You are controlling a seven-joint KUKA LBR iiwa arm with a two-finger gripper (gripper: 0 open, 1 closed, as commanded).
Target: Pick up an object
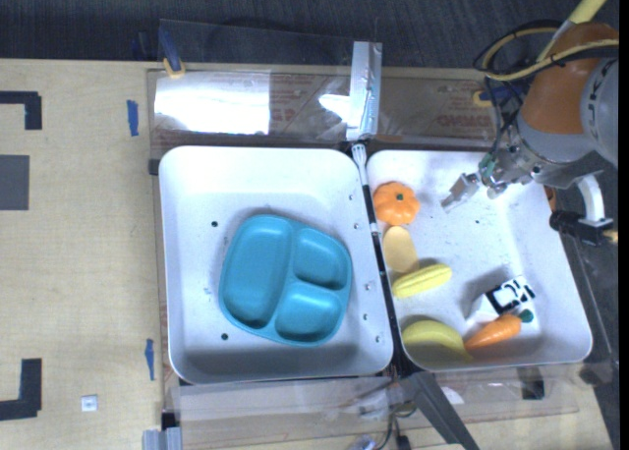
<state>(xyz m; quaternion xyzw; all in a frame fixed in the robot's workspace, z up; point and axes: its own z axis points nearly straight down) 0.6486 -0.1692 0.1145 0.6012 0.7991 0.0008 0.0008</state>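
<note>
Task barely begun: my gripper [462, 189] hovers right of small pumpkin [396, 203], fingers slightly parted, holding nothing. Left: descend, close on pumpkin, lift clear.

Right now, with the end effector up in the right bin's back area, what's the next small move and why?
Probably move toward the small orange pumpkin and come down over it. The end effector sits above bare floor of the right bin, and the pumpkin is the nearest object, with some clearance from the pale pieces below it.

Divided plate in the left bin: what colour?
Solid light blue; the divided plate shows clearly in the camera view, lying in the left bin.
</note>
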